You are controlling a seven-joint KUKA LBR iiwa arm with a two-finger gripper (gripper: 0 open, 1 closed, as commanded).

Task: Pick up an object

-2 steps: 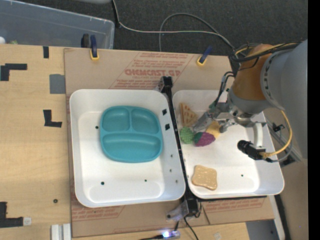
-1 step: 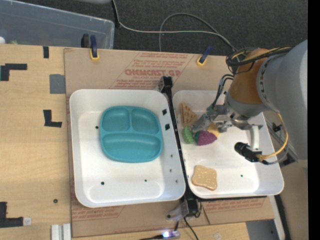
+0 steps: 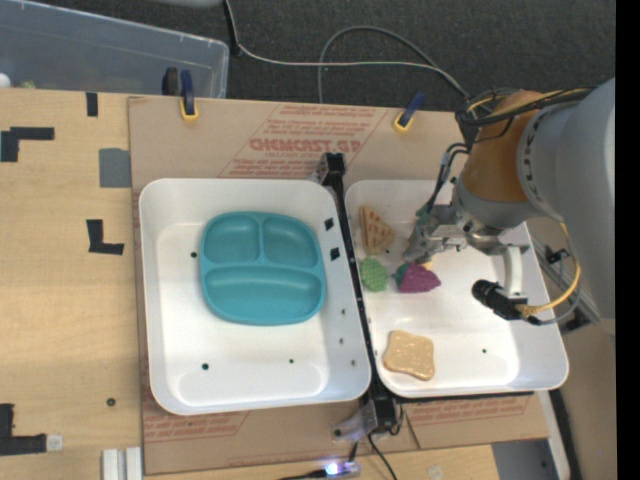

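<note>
Reaching down into the right bin (image 3: 540, 368), the hand (image 3: 418, 258) sits low in that bin's upper middle, its dark fingertips right at the top edge of a purple toy (image 3: 419, 280); whether they are spread or pressed together cannot be told at this size, and nothing shows clearly between them.

Going from the left: the wooden bench (image 3: 60, 298) carries black tape marks, and a brown cardboard sheet (image 3: 290, 143) with red print lies under both bins, clipped at its far edge by two yellow-and-blue clamps (image 3: 188, 103). The left bin (image 3: 160, 368) holds a teal divided plate (image 3: 263, 269), lying flat a little above the bin's centre, with three compartments.

A black divider (image 3: 345, 258) runs between the two bins. In the right bin, a tan waffle-patterned piece (image 3: 375, 228) lies at about 10 o'clock from the hand. A green leafy toy (image 3: 373, 274) lies near the bin's left wall, at about 8 o'clock from the hand and just beside the purple toy. A slice of toy bread (image 3: 410, 355) lies well apart from the others, at about 6 o'clock, near the bin's front wall.

At 2 o'clock from the hand rises the grey arm (image 3: 570, 158) with its orange band (image 3: 490, 163), cables looping around the wrist.
</note>
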